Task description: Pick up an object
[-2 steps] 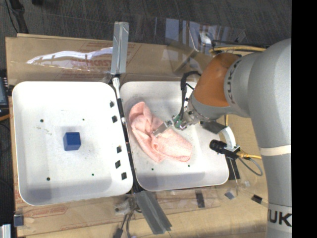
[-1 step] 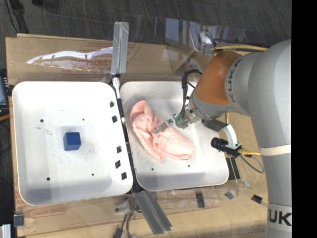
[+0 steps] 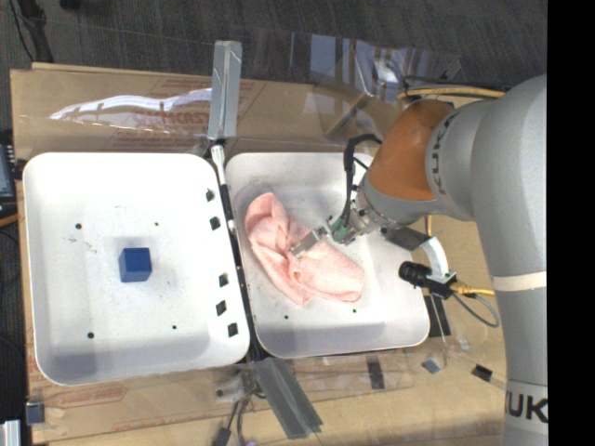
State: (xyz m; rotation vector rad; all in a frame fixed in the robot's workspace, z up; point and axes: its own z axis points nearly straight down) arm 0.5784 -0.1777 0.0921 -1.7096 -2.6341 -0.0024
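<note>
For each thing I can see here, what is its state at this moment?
pink cloth: crumpled, lying in the right bin, the gripper on its middle
blue cube: resting flat in the left bin, alone
gripper: down at the cloth; whether it grips cannot be told
left bin: holds the cube
right bin: holds the cloth

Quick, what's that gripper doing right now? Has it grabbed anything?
Gripper: down on the pink cloth in the right bin; whether it is open, closed or holding the cloth cannot be told.
</note>
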